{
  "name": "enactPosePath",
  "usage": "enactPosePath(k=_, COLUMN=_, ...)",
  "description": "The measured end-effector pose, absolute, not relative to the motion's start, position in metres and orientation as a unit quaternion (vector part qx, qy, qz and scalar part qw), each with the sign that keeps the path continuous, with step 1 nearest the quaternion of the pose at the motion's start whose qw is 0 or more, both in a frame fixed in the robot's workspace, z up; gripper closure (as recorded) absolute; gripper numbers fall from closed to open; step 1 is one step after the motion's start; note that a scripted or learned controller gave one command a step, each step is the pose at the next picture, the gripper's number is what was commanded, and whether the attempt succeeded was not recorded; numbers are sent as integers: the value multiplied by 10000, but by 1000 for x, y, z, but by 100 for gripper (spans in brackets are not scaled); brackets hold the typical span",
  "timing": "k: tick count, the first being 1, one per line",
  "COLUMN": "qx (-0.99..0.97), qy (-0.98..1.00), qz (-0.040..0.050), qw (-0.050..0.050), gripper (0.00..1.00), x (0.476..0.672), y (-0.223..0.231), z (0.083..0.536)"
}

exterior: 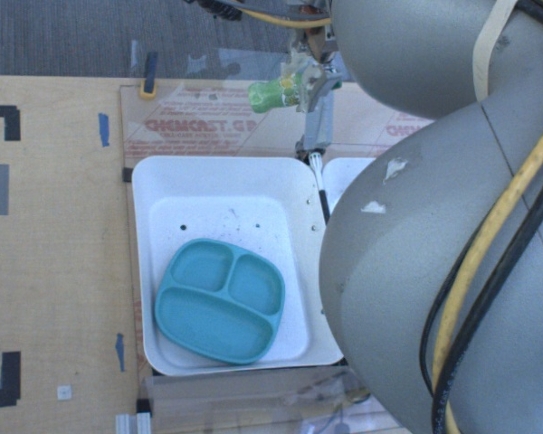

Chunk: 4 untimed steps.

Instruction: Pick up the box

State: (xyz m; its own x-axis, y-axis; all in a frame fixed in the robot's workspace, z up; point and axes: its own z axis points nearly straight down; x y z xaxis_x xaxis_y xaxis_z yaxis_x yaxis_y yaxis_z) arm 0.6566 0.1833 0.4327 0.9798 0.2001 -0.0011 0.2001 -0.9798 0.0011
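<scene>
I see the left bin (154, 197) holding a teal divided plate (219, 300); my arm (434, 242) hides most of the right bin (344, 174). I can't tell the gripper's state or where the box is, so I judge the pickup undone

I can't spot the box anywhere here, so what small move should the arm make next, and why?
Probably pull the arm back toward the right. Its grey body covers nearly all of the right bin, so nothing there can be judged, while the left bin holds a teal divided plate, not a box.
</scene>
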Motion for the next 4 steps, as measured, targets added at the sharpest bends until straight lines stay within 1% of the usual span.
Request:
enactPosePath(k=1, qx=9922, qy=1247, qz=-27, qw=8, gripper=100, x=661, y=199, z=261)
enactPosePath(k=2, qx=9945, qy=1045, qz=-7, qw=9, gripper=100, x=662, y=218, z=403)
enactPosePath(k=3, qx=9922, qy=1248, qz=-23, qw=12, gripper=100, x=614, y=225, z=392)
enactPosePath(k=4, qx=9950, qy=1004, qz=-10, qw=12, gripper=100, x=659, y=224, z=383)
